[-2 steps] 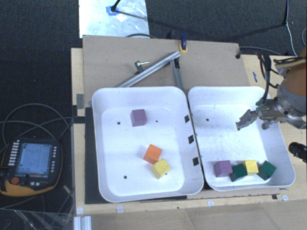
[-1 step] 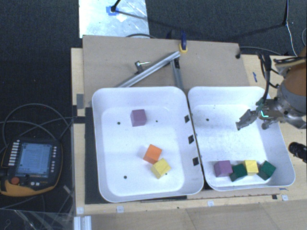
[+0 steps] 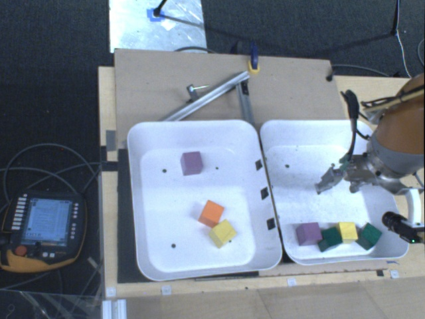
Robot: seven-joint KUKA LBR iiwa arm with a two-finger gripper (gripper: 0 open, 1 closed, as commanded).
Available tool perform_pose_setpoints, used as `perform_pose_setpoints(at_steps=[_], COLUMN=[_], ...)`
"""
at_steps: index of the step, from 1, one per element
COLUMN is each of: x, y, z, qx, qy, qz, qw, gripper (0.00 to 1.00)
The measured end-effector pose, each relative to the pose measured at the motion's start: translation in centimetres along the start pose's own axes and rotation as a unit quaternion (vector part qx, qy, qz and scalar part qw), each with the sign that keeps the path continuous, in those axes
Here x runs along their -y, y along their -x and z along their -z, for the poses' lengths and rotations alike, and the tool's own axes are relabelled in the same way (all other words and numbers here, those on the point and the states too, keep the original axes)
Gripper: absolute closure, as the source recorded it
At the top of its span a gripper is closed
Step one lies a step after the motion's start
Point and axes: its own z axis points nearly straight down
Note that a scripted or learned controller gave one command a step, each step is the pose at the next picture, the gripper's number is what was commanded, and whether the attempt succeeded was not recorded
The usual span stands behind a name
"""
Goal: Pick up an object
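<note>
**Gripper over the right bin, nothing taken yet**

The gripper (image 3: 334, 178) hangs above the right bin (image 3: 299, 141), over its bare middle floor. Its fingers (image 3: 323, 183) are spread apart and nothing is between them, so it is released and holds no object. How high it stands above the floor I cannot judge well from this slanted view.

The objects nearest to it lie in a row along the front wall of this bin: a purple cube (image 3: 308, 232), a dark green cube (image 3: 329, 238), a yellow cube (image 3: 348, 230) and a second green cube (image 3: 368, 235). They are touching or almost touching each other, and this makes the grasp difficult. In my judgement the purple cube is the best choice, because its left side is free. The arm should move toward the front of the bin, turn the fingers so that one goes down on the free side and the other on the front or back face, not into the narrow gap beside the green cube, and descend straight. Closing too early could push the row against the wall.

The left bin (image 3: 143, 178) holds three easier targets: a purple cube (image 3: 191, 163) standing alone, and an orange cube (image 3: 211, 212) touching a yellow cube (image 3: 223, 233).

No brand, label or writing can be read. The pendant (image 3: 41, 231) lying left of the bench has a lit screen, but its text is too small.
</note>
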Motion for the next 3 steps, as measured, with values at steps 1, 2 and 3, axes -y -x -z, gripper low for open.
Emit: perform_pose_setpoints(at_steps=[1,2,3], x=[-0.7,-0.7,-0.8], y=[-0.1,-0.1,-0.1], z=[-6.0,-8.5,-7.3], qx=[0.000,0.000,0.001], qy=[0.000,0.002,0.004], qz=[0.000,0.000,0.002], qw=[1.0000,1.0000,1.0000], gripper=[0.00,0.00,1.00])
